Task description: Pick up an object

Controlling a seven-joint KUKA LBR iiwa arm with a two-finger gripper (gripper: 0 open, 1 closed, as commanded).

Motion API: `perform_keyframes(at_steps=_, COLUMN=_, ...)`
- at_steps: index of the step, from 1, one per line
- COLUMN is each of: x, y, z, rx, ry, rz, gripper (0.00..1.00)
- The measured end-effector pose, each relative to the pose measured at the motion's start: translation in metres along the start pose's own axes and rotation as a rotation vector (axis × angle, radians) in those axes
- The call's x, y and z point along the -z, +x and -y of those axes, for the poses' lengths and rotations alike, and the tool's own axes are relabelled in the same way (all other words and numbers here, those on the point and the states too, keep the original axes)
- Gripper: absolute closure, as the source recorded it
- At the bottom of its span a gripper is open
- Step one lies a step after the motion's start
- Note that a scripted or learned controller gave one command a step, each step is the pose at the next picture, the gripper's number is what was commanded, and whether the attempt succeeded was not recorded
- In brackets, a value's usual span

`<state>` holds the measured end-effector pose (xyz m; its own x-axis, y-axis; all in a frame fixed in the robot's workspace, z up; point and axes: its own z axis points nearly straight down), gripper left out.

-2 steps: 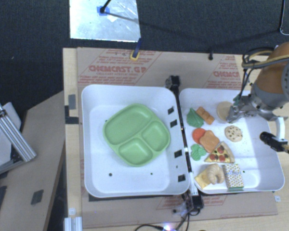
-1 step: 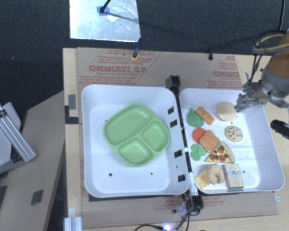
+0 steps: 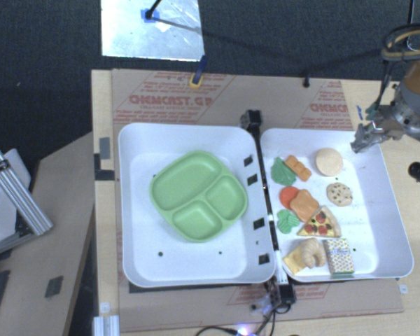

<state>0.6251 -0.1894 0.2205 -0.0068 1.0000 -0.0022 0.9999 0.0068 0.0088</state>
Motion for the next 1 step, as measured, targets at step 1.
perform_keyframes(at_steps=1, x=0.0047, y=-0.0001, z=-0.0011, rx=0.000, ry=0.005, rz=-0.001, gripper=1.00)
